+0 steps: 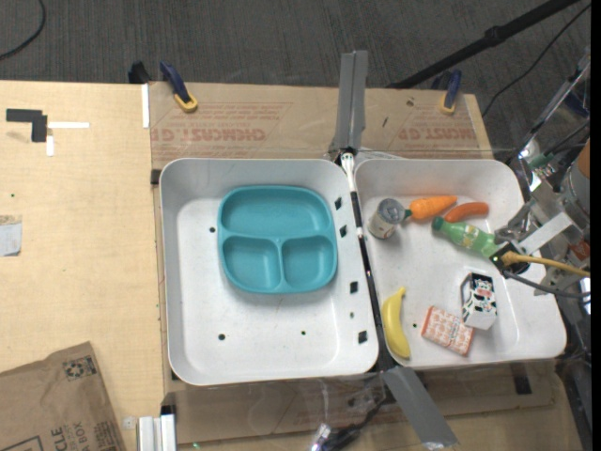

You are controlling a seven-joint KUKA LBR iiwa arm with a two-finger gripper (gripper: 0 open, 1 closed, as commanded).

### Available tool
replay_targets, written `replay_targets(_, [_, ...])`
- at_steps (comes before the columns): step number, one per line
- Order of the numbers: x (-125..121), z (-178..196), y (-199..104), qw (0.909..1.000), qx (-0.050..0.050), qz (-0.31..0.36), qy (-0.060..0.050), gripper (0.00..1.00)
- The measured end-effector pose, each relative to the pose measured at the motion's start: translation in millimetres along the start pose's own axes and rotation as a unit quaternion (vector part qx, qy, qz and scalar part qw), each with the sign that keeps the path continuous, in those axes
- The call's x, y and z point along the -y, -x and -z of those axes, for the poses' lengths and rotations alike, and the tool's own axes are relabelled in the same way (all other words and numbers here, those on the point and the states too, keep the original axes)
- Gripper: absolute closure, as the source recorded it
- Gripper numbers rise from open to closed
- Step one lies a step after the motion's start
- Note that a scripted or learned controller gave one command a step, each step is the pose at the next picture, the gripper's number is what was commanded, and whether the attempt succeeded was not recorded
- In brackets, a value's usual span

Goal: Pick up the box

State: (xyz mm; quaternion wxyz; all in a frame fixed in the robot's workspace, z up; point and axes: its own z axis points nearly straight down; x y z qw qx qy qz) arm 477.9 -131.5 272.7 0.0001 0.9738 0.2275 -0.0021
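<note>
Gripper [522, 237]: at the right rim of the right bin [549, 344], lost among brackets and cables. I cannot tell how wide it stands or whether it has hold of anything.
Arm: mostly cut off by the frame's right edge.
Box [447, 330]: flat, pink-orange, lying askew on the floor of the right bin at its near end. It is down and to the left of the gripper and well apart from it.
Carton [479, 301]: white with black marks, between the gripper and the box, just beside the box's upper right corner. Whether they touch is unclear.
Green bottle [465, 237]: lying on its side just left of the gripper, the nearest thing to it.
Orange piece [467, 211]: above the bottle and left of the gripper. Too small to name.
Carrot [430, 207]: further left of the gripper, beside a grey can [385, 219].
Banana [397, 325]: beyond the box from the gripper, along the wall between the bins.
Open room: bare white floor between can, bottle and box, and a narrow bare strip right of the carton, below the gripper.
Left bin [188, 280]: far left of the gripper, holding a teal divided plate [278, 238] with bare floor all round.
</note>
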Motion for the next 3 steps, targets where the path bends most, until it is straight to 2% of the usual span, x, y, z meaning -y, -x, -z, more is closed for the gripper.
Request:
replay_targets(1, [-2,-176,2,0.9988,0.0,-0.048,-0.002,0.0])
replay_targets(2, [-12,-105,7,0.9995,0.0,0.031,-0.001,0.0])
replay_targets(3, [-84,33,36,0.9947,0.0,-0.103,0.0,0.0])
